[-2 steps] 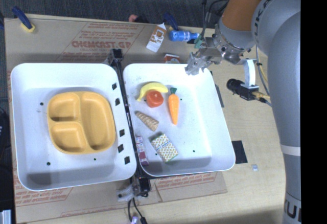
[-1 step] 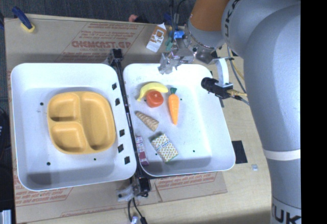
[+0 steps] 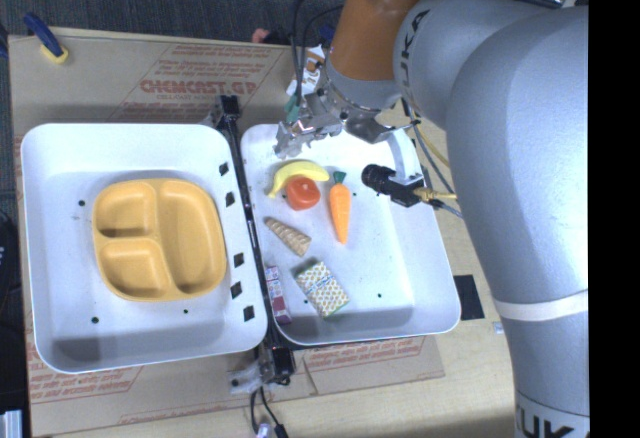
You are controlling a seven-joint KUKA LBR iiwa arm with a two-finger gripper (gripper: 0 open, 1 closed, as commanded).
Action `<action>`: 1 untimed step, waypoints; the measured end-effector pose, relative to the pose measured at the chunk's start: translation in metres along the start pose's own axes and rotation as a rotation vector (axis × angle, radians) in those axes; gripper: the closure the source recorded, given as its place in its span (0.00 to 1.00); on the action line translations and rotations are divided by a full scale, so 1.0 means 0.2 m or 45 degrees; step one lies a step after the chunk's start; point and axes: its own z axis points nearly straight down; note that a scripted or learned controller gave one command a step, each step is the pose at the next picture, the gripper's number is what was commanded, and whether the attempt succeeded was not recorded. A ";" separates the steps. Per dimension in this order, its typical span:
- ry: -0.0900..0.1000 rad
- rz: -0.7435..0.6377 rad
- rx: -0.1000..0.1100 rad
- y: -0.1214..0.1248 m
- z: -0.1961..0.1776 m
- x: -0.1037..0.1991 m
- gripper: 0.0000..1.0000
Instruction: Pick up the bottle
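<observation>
Inside the right bin point(image 3: 425, 271): one carrot point(image 3: 340, 211), one banana point(image 3: 297, 172), gripper point(image 3: 293, 133) state unclear.

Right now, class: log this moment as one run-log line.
gripper: over right bin's far end | bottle: near edge, untouched | tray: left bin

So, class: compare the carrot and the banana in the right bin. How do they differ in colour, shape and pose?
The carrot is orange with a green top; the banana is yellow. The carrot is straight and tapered; the banana is curved. The carrot points down the view, lying apart; the banana lies across, touching the red tomato-like piece. Both lie in the right bin.
</observation>
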 end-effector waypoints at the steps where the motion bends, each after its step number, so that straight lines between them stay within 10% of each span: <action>1: 0.000 0.010 0.001 -0.46 0.00 0.01 1.00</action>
